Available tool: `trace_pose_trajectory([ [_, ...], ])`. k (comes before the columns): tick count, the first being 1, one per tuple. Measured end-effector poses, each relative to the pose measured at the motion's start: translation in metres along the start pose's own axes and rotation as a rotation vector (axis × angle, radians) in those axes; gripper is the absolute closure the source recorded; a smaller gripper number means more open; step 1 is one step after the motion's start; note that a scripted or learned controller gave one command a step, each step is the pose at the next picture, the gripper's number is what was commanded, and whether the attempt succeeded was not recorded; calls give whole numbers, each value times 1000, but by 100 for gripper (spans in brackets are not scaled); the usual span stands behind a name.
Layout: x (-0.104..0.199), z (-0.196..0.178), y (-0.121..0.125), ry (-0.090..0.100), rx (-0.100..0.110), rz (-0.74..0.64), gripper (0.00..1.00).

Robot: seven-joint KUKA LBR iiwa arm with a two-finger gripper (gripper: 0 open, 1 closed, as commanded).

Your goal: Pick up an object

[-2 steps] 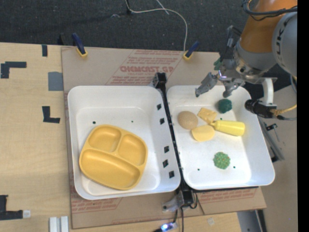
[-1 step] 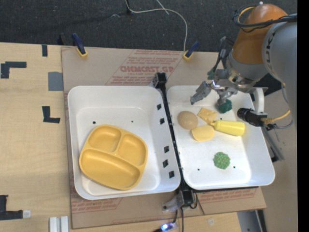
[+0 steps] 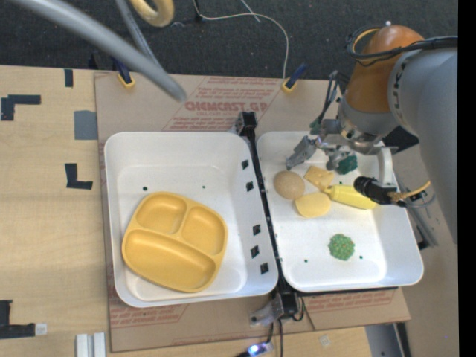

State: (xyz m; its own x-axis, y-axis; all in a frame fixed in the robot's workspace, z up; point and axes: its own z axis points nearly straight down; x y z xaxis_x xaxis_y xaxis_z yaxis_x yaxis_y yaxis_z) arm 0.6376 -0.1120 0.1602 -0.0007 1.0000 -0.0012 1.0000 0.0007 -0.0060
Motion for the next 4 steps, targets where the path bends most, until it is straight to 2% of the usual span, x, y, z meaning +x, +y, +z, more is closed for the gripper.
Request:
trace_pose_trajectory([
  [1, 6, 64, -3, 1, 1, -1, 0],
  [2, 7, 48, -1, 1, -7, -2, 100],
  [3, 5, 5, 0, 1, -8, 0, 100],
  [4, 11, -57, 1, 1, -11, -2, 100],
])
